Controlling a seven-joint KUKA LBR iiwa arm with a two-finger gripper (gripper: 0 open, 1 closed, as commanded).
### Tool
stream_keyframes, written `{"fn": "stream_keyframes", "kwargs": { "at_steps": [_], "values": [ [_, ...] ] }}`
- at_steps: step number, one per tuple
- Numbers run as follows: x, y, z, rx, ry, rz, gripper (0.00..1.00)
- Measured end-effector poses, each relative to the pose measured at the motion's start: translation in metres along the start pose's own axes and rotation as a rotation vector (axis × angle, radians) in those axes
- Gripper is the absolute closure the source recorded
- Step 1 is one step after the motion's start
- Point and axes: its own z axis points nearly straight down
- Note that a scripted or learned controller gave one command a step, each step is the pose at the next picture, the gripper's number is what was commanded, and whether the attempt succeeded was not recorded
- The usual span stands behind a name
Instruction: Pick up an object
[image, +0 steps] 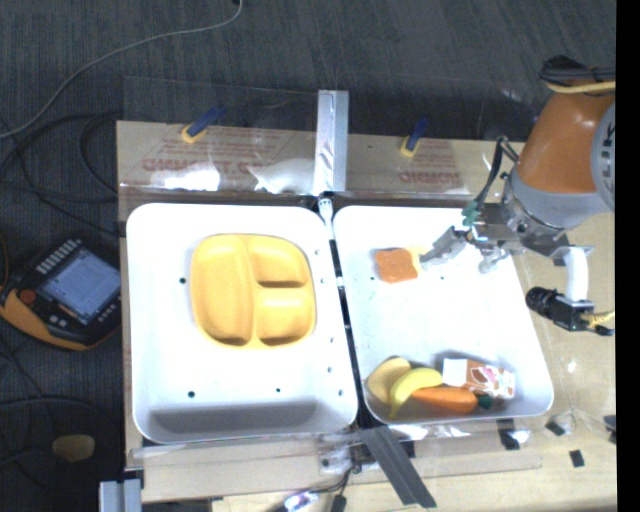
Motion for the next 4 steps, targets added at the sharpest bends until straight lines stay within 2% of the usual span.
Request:
{"fn": "stream_keyframes", "kwargs": {
  "at_steps": [1, 2, 3, 4],
  "values": [
    [0.001, 0.041, 0.136, -0.008, -0.003, -0.046, 0.0],
    [0.005, 0.101, 0.141, -0.016, -0.007, -0.05, 0.0],
    [0.02, 0.098, 0.142, -0.004, -0.017, -0.335, 0.0],
    [-0.001, 0.043, 0.141, -0.016, -0.011, -0.594, 0.0]
  ]
}}
